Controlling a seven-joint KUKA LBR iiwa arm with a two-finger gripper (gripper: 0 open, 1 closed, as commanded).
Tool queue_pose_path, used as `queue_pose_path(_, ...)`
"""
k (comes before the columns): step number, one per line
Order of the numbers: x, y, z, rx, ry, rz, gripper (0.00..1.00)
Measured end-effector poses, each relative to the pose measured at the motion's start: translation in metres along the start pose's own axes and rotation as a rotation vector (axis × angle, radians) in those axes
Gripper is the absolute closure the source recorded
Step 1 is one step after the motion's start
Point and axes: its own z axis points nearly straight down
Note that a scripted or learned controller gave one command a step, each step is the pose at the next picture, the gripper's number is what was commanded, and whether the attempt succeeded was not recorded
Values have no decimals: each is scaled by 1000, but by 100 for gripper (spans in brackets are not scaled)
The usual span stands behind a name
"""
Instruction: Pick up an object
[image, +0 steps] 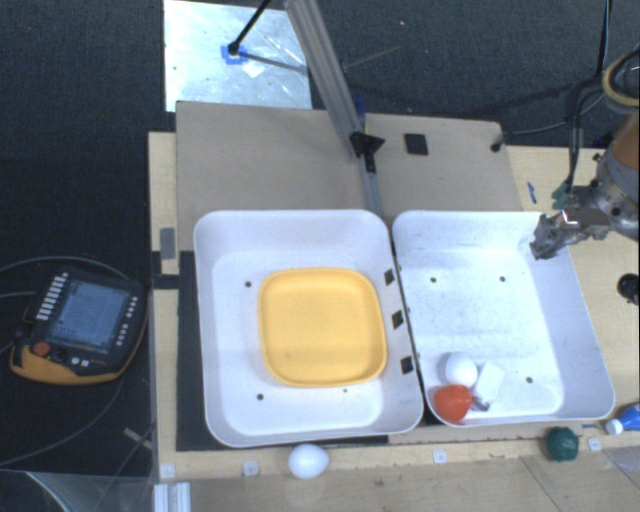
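Objects for picking lay in the lower left corner of the right bin (575, 300): a white ball (460, 369), an orange-red ball (453, 402) just below it and touching or almost touching it, and a small white block (490, 382) just beside both on their right. A small dark piece sat between the block and the orange-red ball; what it was could not be told.

At the right edge of the frame, the gripper (548, 240) hung over the upper right corner of the right bin, well apart from these three things. It was small and dark in the view, so whether it was spread or closed could not be told, and nothing was seen in it. Above it the grey arm (612, 200) went out of the frame to the right, with an orange band near the top right.

Left of this bin stood the left bin (225, 300), touching it along the middle, and a yellow square plate (322, 326) lay flat in its centre.

Outside the bins, a white egg-like thing (308, 460) lay on the bench below the left bin, and a dark green ball (561, 443) lay below the right bin at lower right. A control pendant (78, 325) with a screen rested on the dark floor at far left.
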Motion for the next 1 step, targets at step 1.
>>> queue_pose_path(1,54,-3,14,0,0,-1,100)
